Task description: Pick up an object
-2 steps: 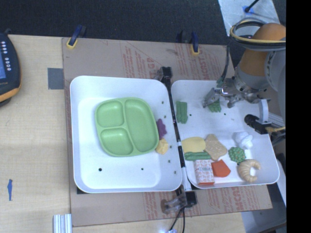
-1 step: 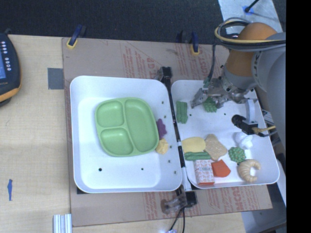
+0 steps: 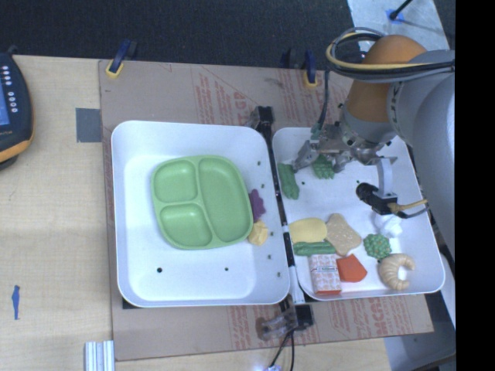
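green toy piece (image 3: 323,168) lies at the far end of the right bin (image 3: 421,207), directly under the gripper (image 3: 329,154). whether anything is gripped cannot be told. a green divided plate (image 3: 203,201) sits in the left bin (image 3: 139,261).

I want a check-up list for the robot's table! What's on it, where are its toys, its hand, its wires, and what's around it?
Surface: cardboard-covered bench bearing a left bin and a right bin.
Job's things: in the right bin, a pickle, yellow piece, cracker, broccoli, croissant, carton, orange wedge.
Clutter: green divided plate in the left bin, purple bit and yellow bit beside it.
Grippers: gripper low over the right bin's far end.
Cables: yellow-black loop on the arm.
Surroundings: blue clamps, handheld controller at left.
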{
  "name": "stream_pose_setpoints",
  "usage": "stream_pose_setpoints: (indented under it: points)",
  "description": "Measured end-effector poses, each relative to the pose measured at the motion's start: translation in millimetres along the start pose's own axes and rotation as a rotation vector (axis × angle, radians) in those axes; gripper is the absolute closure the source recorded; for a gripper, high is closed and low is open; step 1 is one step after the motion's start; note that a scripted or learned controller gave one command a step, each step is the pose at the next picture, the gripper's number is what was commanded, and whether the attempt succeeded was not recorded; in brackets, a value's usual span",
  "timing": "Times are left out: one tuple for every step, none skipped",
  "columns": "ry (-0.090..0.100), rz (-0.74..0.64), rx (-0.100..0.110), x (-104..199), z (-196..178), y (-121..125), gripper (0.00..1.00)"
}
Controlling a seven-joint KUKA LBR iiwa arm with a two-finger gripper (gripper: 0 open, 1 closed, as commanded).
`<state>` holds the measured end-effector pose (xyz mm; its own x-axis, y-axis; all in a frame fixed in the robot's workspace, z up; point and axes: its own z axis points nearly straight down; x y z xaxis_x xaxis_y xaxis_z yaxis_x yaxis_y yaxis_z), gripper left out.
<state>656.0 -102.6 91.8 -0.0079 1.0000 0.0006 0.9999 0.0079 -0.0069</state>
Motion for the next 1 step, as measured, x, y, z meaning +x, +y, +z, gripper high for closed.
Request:
stream_pose_setpoints:
  points:
    - [0.0,0.0,0.001,8.6,0.0,-0.2,0.0]
